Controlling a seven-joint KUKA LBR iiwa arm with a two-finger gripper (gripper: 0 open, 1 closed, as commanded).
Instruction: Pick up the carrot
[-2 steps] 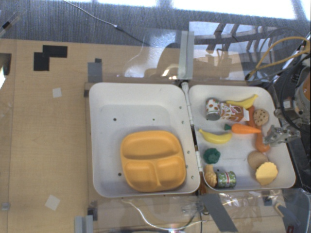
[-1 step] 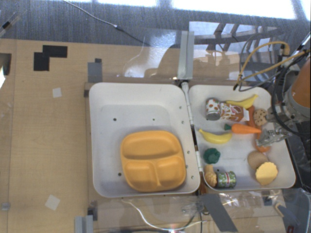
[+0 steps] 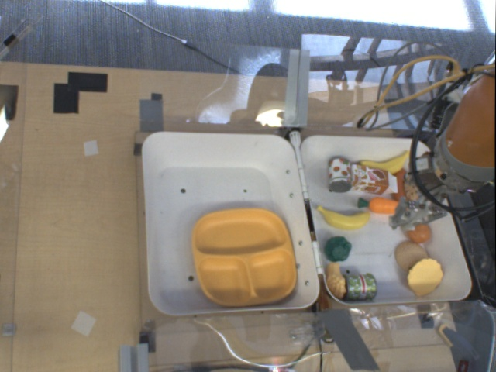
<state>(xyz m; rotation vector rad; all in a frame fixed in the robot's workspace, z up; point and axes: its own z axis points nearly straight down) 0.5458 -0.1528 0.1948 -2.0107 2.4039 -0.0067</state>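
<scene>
The hand [image 3: 407, 211], its opening impossible to tell, hangs just right of the carrot [image 3: 381, 205], which may slide toward the banana [image 3: 345, 218].

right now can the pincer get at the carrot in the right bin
Probably yes. The carrot lies uncovered on the bin floor, and the pincer is just to its right. The can above it and the banana beside it sit close, so room is tight.
</scene>
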